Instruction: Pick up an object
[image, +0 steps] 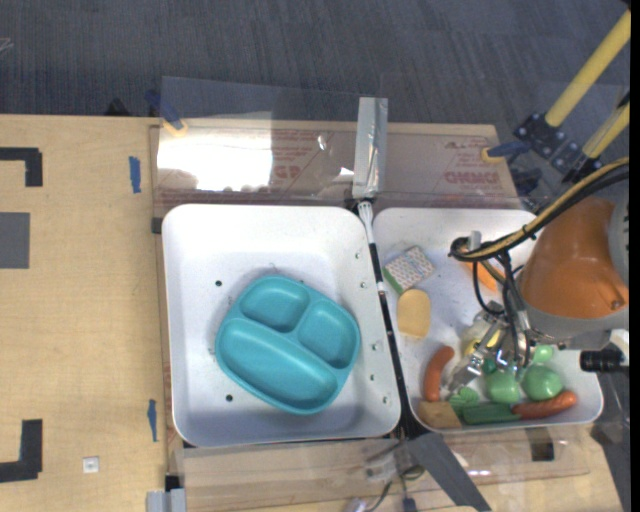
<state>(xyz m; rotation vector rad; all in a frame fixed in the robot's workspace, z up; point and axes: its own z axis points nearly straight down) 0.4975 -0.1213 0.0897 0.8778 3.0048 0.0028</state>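
Reaching down into the right bin (440, 235), the pincer (487, 352) is working low among a heap of toy food: green pieces (520, 383), a red sausage (436, 368) and a yellowish piece (414, 312). Whether it is gripping anything, I cannot tell. Nothing looks lifted yet, so the pick is seemingly unfinished. A teal divided plate (290, 342) is lying in the left bin (200, 240).

Two white bins (190, 240) – one teal divided plate (288, 343) in the left, several small toy foods (414, 311) right – too cluttered to count
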